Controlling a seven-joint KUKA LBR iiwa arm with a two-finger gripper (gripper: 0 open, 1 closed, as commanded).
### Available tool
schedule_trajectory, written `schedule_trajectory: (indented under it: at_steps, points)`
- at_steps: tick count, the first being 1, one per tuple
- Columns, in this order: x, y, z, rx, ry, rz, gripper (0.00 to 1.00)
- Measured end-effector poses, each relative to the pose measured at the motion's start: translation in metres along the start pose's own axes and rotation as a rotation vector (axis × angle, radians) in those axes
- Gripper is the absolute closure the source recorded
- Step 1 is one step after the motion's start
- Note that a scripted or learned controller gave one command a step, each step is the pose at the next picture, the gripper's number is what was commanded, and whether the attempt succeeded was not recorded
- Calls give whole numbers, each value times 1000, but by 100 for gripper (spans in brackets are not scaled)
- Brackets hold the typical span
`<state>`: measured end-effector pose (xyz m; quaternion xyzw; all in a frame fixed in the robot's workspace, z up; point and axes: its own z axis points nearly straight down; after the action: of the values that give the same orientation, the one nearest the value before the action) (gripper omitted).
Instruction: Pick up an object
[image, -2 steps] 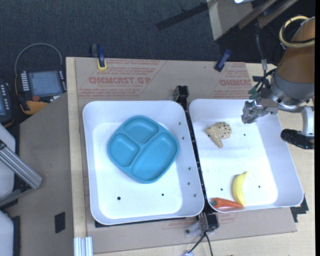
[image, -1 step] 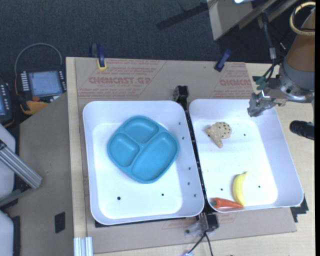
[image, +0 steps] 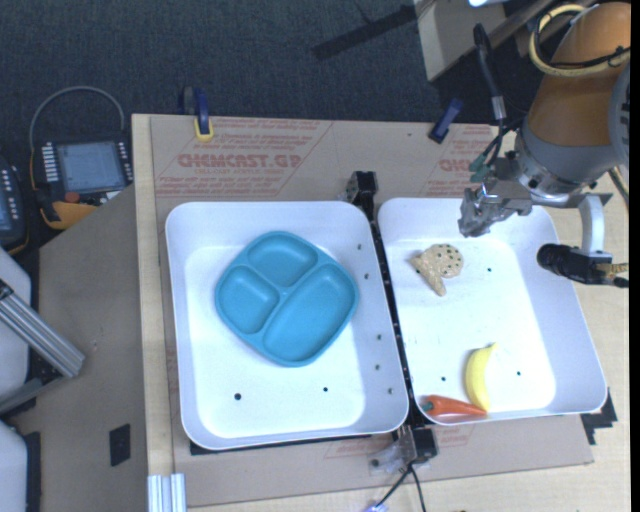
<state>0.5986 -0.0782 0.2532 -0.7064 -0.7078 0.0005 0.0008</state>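
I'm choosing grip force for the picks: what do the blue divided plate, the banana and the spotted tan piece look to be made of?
Blue divided plate: likely hard moulded plastic, matte, with one even colour and rounded compartment ridges.
Banana: probably a plastic toy; smooth, uniformly yellow with a slight sheen.
Spotted tan piece: unclear, possibly plastic or foam; dull, dark-speckled surface with an irregular outline.

We see a blue divided plate (image: 287, 297) in the left white bin (image: 200, 400). In the right white bin (image: 560, 330) lie a tan toy with dark spots (image: 438, 264), a yellow banana (image: 481, 377) and an orange carrot (image: 452, 406).
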Motion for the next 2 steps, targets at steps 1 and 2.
schedule_trajectory:
  at_steps: [1, 2]
  points:
    - [60, 16, 10, -3, 0, -3, 100]
    - [120, 32, 12, -5, -1, -3, 100]
